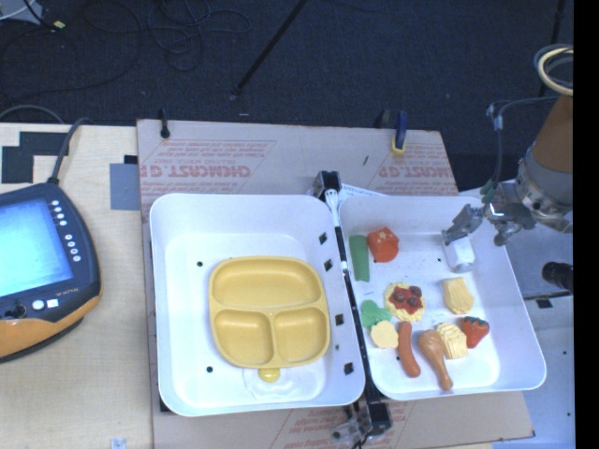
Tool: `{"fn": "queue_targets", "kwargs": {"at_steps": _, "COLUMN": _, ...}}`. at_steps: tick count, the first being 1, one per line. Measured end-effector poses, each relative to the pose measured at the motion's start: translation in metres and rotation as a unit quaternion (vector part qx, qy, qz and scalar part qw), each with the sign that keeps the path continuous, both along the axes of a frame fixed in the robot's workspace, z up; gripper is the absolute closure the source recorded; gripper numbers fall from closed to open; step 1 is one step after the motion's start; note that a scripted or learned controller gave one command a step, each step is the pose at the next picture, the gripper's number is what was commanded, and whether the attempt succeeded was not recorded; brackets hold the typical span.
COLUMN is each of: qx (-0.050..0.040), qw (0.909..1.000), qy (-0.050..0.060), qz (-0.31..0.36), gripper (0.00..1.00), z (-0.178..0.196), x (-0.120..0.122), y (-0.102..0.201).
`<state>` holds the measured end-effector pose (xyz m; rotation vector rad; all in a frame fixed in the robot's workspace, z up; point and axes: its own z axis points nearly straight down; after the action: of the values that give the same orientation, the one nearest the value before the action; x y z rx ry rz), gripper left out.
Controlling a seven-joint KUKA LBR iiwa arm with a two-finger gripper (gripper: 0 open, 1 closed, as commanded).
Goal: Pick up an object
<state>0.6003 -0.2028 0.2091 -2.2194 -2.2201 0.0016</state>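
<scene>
The right bin (524,344) holds several toy foods: a red tomato (382,244), a green stick (358,257), a small pizza (405,299), a yellow bread piece (458,296), a strawberry (475,330), a corn piece (451,339), a sausage (408,349) and a drumstick (434,355). My gripper (485,235) hovers over the bin's upper right part, above and right of the bread piece. It is open, with nothing between its fingers.
The left bin (178,251) carries a yellow three-compartment tray (270,309), and a small yellow item (270,374) lies just below it. A tablet-like pendant (42,255) sits at the far left. A divider ridge (339,279) runs between the bins.
</scene>
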Motion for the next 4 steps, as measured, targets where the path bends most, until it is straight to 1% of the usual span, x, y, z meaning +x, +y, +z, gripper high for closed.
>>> {"fn": "queue_targets", "kwargs": {"at_steps": 1, "qx": 0.0021, "qw": 1.0, "qy": 0.004, "qz": 0.002, "gripper": 0.0, "z": -0.122, "x": -0.032, "y": 0.08}}
{"fn": "queue_targets", "kwargs": {"at_steps": 2, "qx": 0.0007, "qw": 1.0, "qy": 0.001, "qz": -0.001, "gripper": 1.0, "z": -0.107, "x": -0.03, "y": 0.076}}
{"fn": "queue_targets", "kwargs": {"at_steps": 3, "qx": 0.0, "qw": 1.0, "qy": -0.002, "qz": 0.0, "gripper": 1.0, "z": -0.12, "x": -0.054, "y": 0.065}}
{"fn": "queue_targets", "kwargs": {"at_steps": 4, "qx": 0.0013, "qw": 1.0, "qy": -0.001, "qz": 0.003, "gripper": 1.0, "z": -0.017, "x": -0.088, "y": 0.164}}
